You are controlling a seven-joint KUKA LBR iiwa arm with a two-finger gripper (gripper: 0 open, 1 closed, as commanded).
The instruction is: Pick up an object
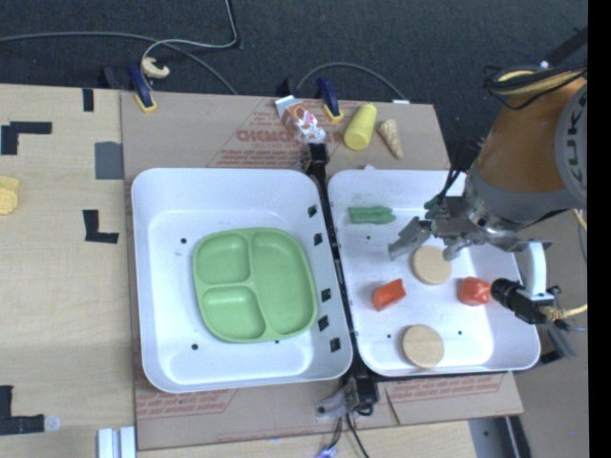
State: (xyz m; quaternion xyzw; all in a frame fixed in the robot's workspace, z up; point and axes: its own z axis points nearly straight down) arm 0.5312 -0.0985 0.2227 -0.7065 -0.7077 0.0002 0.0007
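The arm comes in over the right bin [535,356], and its gripper [427,239] hangs low above the bin floor with the jaws spread wide and nothing between them. One finger [405,240] points out toward the middle of the bin and the other sits just above a pale round disc [431,266], which lies near the centre of that bin and looks to me like the piece being gone for. Other choices lie around it: a green stick [370,216] up near the bin's far edge, an orange wedge [388,294] a little toward the divider between the bins, a red lump [474,291] on the side nearest the arm, and a second, larger disc [422,344] close to the near edge. The left bin [153,198] holds a green divided plate [254,284], well away from the action. To do this well, I'd say the gripper wants to shift slightly toward the near edge so the disc sits squarely between the fingers, not under one of them. Then it should go straight down until the tips nearly touch the floor, since the disc is flat and low and easy to skate over. The red lump is close enough that a sloppy approach might knock it, so the close should be slow and centred before any lift.
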